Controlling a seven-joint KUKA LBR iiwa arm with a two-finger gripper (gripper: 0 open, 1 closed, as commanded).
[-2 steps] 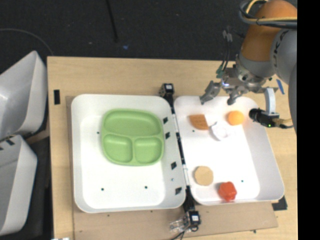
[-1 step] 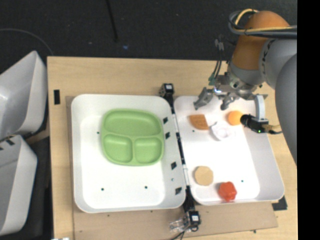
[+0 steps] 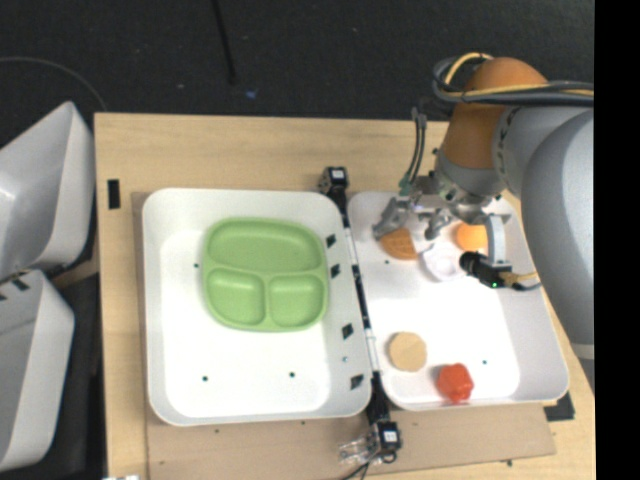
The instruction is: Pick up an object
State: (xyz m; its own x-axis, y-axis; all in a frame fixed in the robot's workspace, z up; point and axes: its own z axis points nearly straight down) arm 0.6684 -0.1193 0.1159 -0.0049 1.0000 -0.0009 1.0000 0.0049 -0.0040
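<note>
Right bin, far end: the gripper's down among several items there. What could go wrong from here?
1. The gripper sits low between a brown piece, a white item and an orange ball, all packed close, so it may catch the wrong one or none.
2. The ball looks round and could roll away if nudged.
3. It works close to the bin's far wall, so the brown piece could be pushed against it.

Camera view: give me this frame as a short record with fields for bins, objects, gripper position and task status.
left bin: holds a green divided plate
right bin: tan round disc, red object, brown object, orange object
gripper: low over the far end of the right bin, beside the brown and orange objects
grasp: cannot tell
task status: no object seen lifted
</note>
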